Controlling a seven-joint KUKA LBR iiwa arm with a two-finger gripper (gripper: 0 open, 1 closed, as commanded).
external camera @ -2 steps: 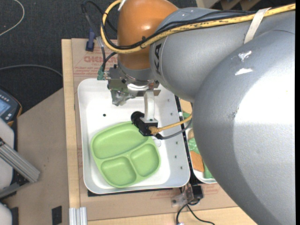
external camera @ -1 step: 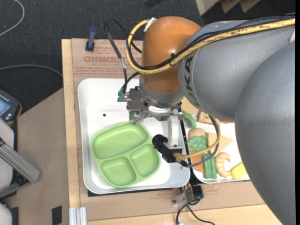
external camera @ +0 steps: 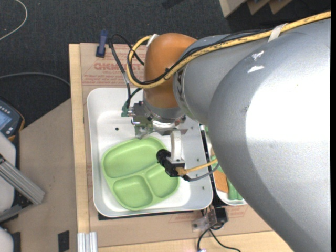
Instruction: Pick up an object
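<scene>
A light green divided plate [external camera: 137, 173] with three compartments lies in the left white bin [external camera: 102, 117], filling its near half. My gripper [external camera: 157, 136] hangs low over the plate's far rim, just under the orange band of the wrist [external camera: 164, 67]. A black cable fitting [external camera: 168, 165] on the gripper sits over the plate's right side. From this slant the arm's bulk hides how the gripper meets the plate.
The grey arm covers nearly all of the right bin; a sliver of it [external camera: 223, 199] shows at the front with something orange [external camera: 221, 182] and something green [external camera: 234, 194] inside. Both bins rest on a brown cardboard sheet [external camera: 79, 140]. Cables loop around the wrist.
</scene>
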